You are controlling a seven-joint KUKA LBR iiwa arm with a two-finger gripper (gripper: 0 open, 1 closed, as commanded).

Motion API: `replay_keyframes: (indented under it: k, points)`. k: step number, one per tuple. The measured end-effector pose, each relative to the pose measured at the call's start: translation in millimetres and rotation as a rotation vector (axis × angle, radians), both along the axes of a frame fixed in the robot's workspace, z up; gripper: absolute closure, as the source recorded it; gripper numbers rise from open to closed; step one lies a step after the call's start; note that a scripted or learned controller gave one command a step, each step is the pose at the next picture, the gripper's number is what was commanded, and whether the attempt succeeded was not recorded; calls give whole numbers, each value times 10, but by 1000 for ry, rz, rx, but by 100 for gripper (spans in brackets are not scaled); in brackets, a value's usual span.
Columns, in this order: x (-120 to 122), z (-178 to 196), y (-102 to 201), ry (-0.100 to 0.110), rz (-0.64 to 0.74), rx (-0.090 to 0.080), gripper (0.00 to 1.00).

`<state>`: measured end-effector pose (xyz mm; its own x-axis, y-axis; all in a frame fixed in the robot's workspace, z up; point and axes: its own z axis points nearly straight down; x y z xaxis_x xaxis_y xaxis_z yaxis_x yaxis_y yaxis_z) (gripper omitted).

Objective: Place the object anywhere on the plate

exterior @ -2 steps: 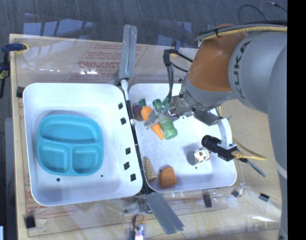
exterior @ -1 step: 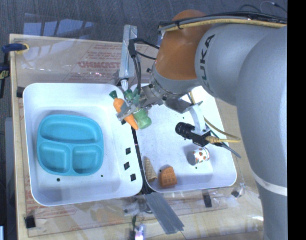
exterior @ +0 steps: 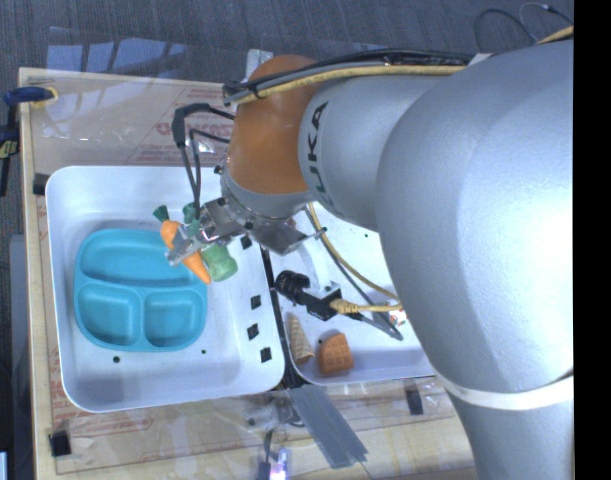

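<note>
Left white bin [exterior: 65,298], hand [exterior: 197,236] pinching carrot [exterior: 185,250] over blue plate's [exterior: 135,288] edge

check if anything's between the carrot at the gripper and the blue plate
Nothing visible. The gripper is at the carrot, right over the blue plate's upper right rim. The left bin shows nothing else between them.

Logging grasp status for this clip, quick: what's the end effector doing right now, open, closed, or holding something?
End effector: closed on the toy carrot, at the right rim of the blue plate.
</note>
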<state>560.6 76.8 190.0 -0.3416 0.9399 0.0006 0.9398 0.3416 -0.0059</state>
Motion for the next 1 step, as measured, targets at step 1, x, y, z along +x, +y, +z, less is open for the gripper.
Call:
replay_keyframes:
  k: [1]
  points:
    - [3,5,-3,-1,-1,0,0]
